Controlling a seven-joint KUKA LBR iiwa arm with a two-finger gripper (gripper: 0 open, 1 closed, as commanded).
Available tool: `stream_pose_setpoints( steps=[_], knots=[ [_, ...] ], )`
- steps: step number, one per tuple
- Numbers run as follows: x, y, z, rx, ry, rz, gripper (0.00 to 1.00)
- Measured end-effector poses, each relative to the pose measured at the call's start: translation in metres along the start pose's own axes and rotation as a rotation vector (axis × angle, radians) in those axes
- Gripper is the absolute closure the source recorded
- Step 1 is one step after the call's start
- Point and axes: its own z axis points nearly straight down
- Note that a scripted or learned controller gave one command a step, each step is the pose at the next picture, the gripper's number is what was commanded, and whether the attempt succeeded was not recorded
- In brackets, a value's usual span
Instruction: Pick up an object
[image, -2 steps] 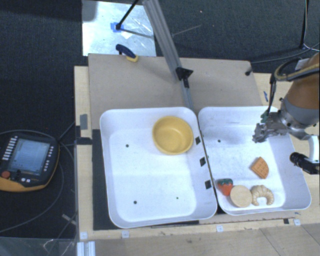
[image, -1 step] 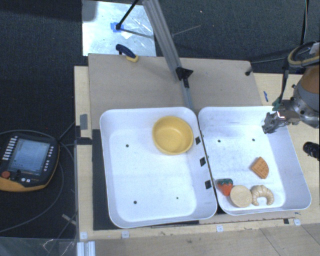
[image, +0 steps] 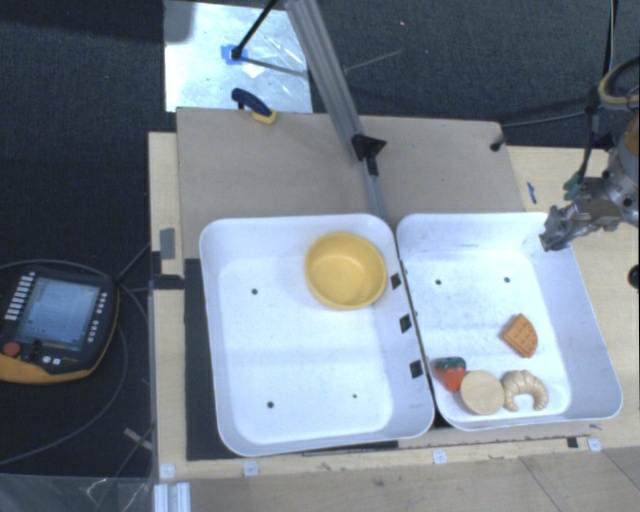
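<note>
A yellow bowl (image: 346, 269) sits at the back of the left bin (image: 240, 400). The right bin (image: 470, 235) holds a small orange waffle piece (image: 519, 335), a round tan biscuit (image: 481, 392), a pale croissant (image: 525, 390) and a small red and green item (image: 451, 371) near its front. My gripper (image: 556, 232) hangs at the right bin's back right corner, over the rim, well away from all the objects. I see nothing held in it.
A grey pole (image: 335, 85) slants across the brown board behind the bins. A yellow and blue clamp (image: 253, 105) lies at the board's back edge. A teach pendant (image: 55, 320) rests on the floor at the left.
</note>
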Motion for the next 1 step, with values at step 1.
stream_pose_setpoints(
  steps=[1],
  knots=[
    [0.0522, -0.0041, -0.0014, 0.004, 0.002, -0.004, 1.00]
  ],
)
